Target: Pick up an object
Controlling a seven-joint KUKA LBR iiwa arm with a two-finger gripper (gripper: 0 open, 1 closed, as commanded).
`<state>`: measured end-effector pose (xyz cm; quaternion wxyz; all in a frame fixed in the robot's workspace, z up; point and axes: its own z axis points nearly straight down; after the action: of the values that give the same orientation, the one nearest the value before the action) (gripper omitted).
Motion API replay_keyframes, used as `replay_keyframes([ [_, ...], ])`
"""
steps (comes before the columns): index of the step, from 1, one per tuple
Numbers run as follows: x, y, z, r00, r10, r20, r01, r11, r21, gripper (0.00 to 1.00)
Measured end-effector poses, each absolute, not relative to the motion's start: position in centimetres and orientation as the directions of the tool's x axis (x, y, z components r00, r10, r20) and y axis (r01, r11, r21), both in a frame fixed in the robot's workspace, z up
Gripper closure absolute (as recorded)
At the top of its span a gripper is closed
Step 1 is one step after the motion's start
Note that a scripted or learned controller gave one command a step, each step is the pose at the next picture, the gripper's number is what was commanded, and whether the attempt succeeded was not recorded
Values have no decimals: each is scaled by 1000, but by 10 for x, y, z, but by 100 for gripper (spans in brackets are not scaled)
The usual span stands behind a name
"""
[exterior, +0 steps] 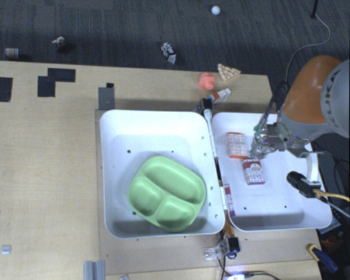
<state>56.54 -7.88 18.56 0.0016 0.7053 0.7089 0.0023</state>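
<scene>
Just below the fingers, state unclear, a small red packet in the right bin.

The grey arm enters from 3 o'clock, its orange band high at about 2 o'clock. The wrist bends downward toward 9 o'clock, ending in the pincer, which points down and sits low, right of centre.

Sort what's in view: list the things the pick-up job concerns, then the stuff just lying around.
Job:
gripper, over the right bin
small red-and-white box
second small box
green divided tray in the left bin

Lying about:
pink ball
wedge-shaped toy
small tube
white ball on the carpet
</scene>
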Motion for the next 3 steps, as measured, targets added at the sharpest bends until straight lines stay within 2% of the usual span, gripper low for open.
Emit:
replay_keyframes([
  [1, 565, -80, 185, -4, 1000, 0, 1000, 4, 3, 0],
  [2, 591, -108, 86, -3, 1000, -1, 1000, 3, 8, 0],
  [3, 593, -107, 98, -5, 1000, -1, 1000, 5, 13, 100],
])
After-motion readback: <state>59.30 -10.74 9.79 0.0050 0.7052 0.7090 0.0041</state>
